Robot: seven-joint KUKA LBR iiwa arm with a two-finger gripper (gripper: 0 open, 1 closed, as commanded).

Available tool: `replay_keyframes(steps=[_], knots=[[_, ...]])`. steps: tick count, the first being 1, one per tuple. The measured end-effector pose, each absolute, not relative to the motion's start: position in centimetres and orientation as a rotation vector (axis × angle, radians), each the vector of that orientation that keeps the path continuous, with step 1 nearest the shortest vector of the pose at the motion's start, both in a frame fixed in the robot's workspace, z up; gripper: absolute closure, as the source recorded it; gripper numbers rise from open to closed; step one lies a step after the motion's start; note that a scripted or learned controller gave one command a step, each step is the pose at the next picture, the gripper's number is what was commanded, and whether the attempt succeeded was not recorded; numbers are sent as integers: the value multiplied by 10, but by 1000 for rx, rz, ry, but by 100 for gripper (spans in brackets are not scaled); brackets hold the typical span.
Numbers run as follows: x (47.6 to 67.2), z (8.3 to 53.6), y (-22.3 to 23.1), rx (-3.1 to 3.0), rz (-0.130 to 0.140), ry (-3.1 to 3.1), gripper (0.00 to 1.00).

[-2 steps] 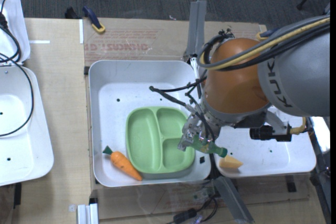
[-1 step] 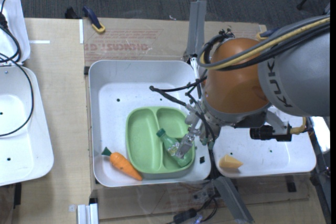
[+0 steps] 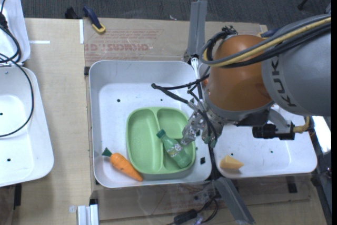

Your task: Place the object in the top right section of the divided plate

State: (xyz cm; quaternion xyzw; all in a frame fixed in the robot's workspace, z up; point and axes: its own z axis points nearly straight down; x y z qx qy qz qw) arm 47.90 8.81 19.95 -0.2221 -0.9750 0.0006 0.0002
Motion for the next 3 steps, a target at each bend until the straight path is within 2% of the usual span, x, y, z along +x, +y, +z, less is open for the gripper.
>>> replay_keyframes(steps=[1, 2, 3], knots=[[479, 199, 88, -697, 2, -3063, 0], [479, 199, 88, -696, 2, -3063, 0], [480, 208, 87, -704, 2, -3063, 100]])
